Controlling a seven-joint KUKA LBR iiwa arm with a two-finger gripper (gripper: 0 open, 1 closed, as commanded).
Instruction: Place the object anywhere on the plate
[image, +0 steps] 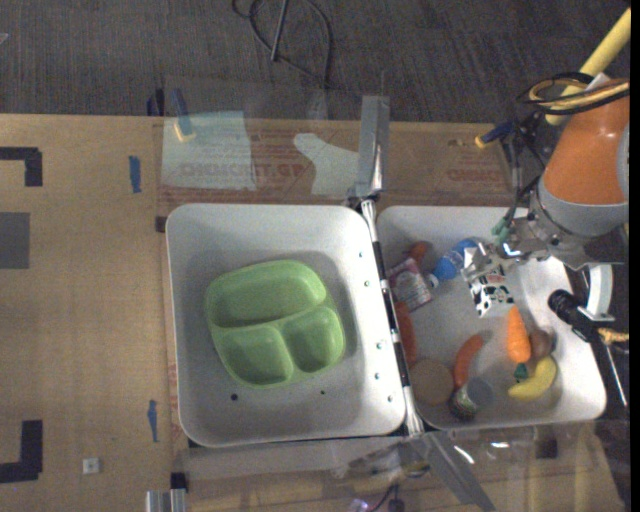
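Closest to where I stand, at the front of the right bin (596, 402), lie a flat tan disc (432, 380), a small dark greenish item (463, 403) just beside it, and a yellow banana (534, 381) toward the bin's right corner. Just behind those are a red-orange pepper-like piece (467, 357), set at a slant, and an orange carrot (516, 336), roughly upright in the view. A long red item (404, 336) lies along the bin's left wall, by the divider between the two bins. Farther back sit a small can or packet with a red label (410, 287) and a blue bottle (451, 263).

The grey arm with its orange band (590, 150) reaches in from the right, above the far right part of this bin. Its gripper (508, 252) points down and to the left. Directly below it is a black-and-white spotted object (490, 293), touching or nearly touching the gripper. From this angle I cannot tell whether the gripper is open or closed, nor whether it has hold of the spotted object.

The left bin (182, 300) holds a green plate (275, 322) with three compartments, sitting near the middle and turned slightly askew. The spotted object and all the other loose items are in the right bin, well apart from the plate.
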